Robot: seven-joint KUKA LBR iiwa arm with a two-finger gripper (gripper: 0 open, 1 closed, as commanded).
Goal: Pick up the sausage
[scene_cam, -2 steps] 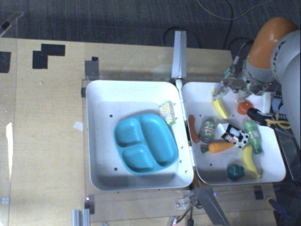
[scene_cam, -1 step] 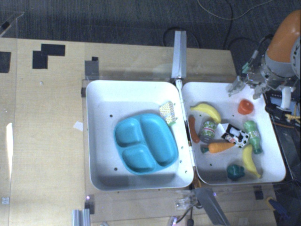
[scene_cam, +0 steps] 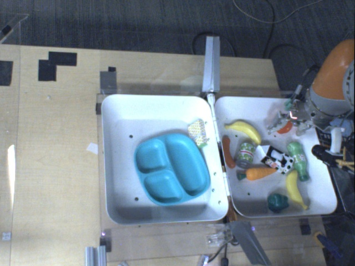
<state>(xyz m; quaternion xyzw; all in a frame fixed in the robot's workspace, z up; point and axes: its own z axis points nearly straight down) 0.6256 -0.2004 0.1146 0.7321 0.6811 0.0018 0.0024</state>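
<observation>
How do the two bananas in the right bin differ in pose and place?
The upper banana lies near the bin's far side, running mostly across it; the lower banana lies near the front right corner, running mostly front to back. The upper one sits by the can, the lower by the green bottle. Both are yellow and curved.

I saw the sausage (scene_cam: 227, 151) lying tight against the right bin's left wall (scene_cam: 219, 148), with a can (scene_cam: 245, 154) just beside it and a banana (scene_cam: 244, 130) near its top end; open floor lay below it (scene_cam: 249, 195).

blue divided plate (scene_cam: 172, 168), two bananas (scene_cam: 244, 129), carrot (scene_cam: 260, 173), can (scene_cam: 244, 154)
</observation>
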